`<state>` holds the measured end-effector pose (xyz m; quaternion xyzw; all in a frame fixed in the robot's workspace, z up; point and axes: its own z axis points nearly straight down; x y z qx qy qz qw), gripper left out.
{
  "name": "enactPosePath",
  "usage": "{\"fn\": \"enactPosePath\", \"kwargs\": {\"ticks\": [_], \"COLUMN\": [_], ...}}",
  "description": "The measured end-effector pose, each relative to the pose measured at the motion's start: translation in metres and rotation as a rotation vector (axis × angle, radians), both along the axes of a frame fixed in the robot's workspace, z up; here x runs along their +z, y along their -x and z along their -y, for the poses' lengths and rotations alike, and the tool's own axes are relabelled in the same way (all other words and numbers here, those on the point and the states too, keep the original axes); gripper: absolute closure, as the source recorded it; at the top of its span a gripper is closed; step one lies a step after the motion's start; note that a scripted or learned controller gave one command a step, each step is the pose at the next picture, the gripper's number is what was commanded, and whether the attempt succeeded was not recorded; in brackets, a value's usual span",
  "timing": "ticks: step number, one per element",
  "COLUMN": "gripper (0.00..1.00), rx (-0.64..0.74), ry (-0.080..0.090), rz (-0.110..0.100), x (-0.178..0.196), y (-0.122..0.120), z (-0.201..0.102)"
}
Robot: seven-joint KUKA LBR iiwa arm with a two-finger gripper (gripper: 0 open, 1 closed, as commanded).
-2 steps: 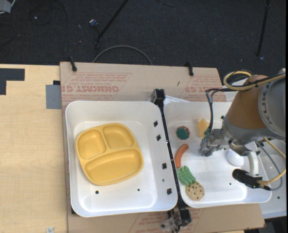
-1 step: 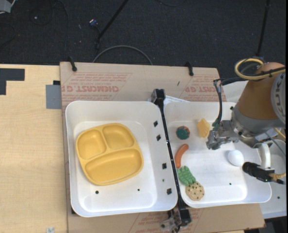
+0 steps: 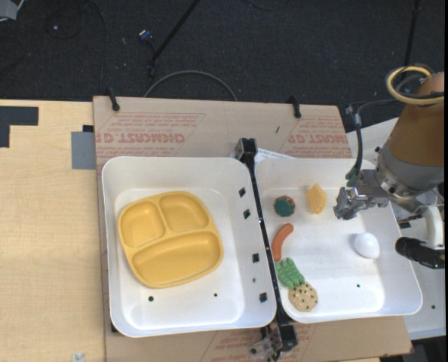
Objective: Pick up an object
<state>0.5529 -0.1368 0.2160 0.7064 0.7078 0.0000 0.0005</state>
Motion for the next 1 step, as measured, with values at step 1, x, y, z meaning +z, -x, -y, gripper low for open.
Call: {"fn": "enactPosePath", "kwargs": {"ticks": [1], "gripper": [1.0], "rx": [0.0], "ry": [0.0], "rz": [-0.001], "x": [0.0454], "y": [-0.0012], "z": [0.001]}}
